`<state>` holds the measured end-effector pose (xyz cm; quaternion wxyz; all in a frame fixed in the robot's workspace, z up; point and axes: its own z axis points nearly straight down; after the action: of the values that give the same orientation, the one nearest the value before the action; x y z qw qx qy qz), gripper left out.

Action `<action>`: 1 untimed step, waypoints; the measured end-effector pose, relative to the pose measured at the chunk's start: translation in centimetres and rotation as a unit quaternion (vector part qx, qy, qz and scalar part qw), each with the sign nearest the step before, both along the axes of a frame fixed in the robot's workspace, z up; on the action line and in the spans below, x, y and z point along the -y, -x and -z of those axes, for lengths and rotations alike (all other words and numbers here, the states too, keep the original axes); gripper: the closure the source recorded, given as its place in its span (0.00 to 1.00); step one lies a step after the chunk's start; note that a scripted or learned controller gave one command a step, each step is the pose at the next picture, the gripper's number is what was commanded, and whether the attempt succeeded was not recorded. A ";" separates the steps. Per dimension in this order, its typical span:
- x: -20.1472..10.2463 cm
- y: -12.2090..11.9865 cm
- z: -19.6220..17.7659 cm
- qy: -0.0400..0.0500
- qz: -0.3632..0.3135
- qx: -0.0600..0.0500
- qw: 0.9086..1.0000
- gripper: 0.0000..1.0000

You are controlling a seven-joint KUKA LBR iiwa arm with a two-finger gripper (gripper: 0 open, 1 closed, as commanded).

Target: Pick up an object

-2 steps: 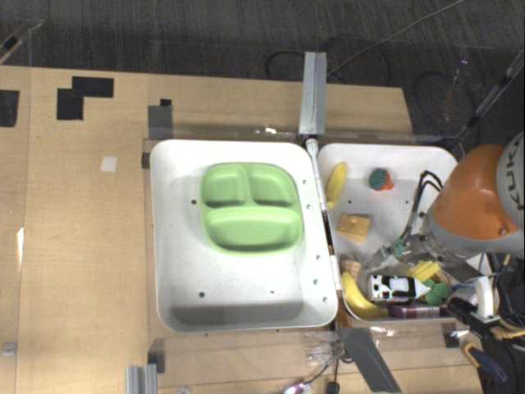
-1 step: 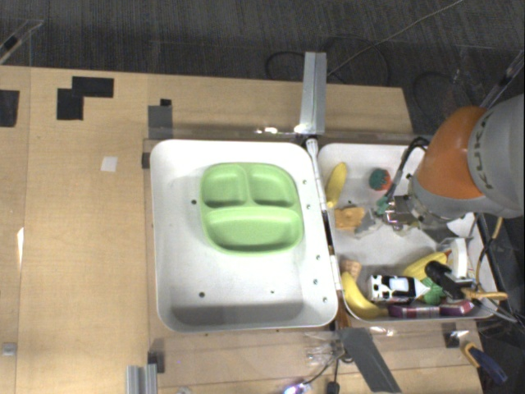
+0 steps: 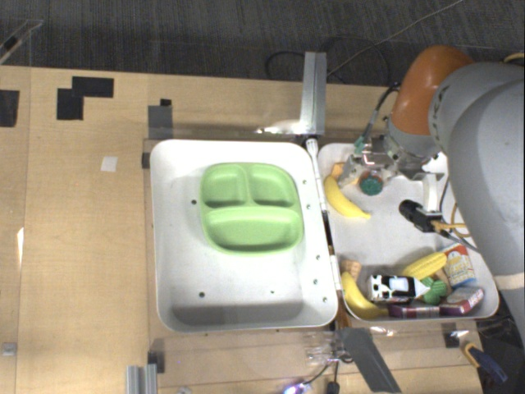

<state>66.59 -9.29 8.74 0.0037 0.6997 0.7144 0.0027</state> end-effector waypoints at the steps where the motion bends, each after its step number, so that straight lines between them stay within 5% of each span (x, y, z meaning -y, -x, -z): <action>1: 0.0 0.0 -0.9 0.000 -0.005 -0.004 1.000 1.00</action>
<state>66.56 -9.25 9.69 0.0006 0.6963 0.7177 -0.0001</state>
